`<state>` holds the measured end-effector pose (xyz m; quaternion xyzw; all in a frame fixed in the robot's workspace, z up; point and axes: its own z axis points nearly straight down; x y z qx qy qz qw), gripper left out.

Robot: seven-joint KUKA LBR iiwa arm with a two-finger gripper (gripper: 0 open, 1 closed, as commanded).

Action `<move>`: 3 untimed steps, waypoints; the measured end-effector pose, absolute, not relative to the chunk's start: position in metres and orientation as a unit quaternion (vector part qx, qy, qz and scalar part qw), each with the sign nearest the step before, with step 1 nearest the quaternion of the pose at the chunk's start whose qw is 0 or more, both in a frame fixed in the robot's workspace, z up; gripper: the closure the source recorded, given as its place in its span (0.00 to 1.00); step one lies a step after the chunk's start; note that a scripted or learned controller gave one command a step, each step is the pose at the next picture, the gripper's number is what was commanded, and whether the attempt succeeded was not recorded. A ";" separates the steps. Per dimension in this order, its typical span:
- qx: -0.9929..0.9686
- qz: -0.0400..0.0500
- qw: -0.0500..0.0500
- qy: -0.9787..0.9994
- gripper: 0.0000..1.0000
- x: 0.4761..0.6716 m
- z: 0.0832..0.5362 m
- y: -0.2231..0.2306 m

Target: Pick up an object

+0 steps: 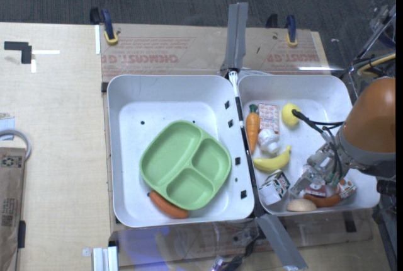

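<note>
plate [186, 164] in left bin [119, 137], banana [272, 161] right

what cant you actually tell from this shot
- Gripper, camera view: too small and cluttered to tell its finger state or whether it holds anything.
- Hot dog in the left bin: mostly hidden under the green divided plate.
- Items under the gripper in the right bin: partly covered by the arm.
- Snack packet: print too small to read.
</note>
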<state>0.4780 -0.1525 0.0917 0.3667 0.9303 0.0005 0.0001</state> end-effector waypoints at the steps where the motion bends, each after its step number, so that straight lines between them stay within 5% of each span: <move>1: 0.368 0.001 0.002 0.930 1.00 0.480 0.101 -0.153; 2: 0.448 0.000 0.001 0.894 1.00 0.486 0.213 -0.101; 3: 0.448 0.000 0.001 0.894 0.00 0.486 0.213 -0.102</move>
